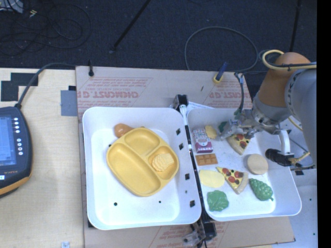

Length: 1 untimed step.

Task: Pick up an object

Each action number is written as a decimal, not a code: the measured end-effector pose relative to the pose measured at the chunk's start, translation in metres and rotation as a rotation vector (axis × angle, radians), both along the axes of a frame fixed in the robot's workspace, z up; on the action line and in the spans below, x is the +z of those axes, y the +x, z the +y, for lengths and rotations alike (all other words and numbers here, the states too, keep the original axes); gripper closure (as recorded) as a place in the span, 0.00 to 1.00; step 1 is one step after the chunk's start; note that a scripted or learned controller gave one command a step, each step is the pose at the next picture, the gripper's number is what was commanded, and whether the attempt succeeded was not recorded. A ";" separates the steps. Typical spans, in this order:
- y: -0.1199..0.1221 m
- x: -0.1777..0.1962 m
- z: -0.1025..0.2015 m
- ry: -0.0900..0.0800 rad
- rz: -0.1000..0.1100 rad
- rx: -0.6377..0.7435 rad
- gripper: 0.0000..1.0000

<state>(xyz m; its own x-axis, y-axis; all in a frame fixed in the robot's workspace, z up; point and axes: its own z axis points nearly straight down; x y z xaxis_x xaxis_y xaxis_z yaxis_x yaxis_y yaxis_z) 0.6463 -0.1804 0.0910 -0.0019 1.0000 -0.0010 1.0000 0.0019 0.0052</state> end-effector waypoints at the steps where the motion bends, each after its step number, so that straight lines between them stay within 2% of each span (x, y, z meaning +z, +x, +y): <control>1: -0.005 0.001 -0.013 0.003 -0.001 0.002 0.00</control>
<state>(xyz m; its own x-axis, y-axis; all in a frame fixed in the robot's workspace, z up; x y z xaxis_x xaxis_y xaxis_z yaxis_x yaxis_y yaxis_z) 0.6413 -0.1938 0.0916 -0.0043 1.0000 0.0023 1.0000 0.0042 0.0062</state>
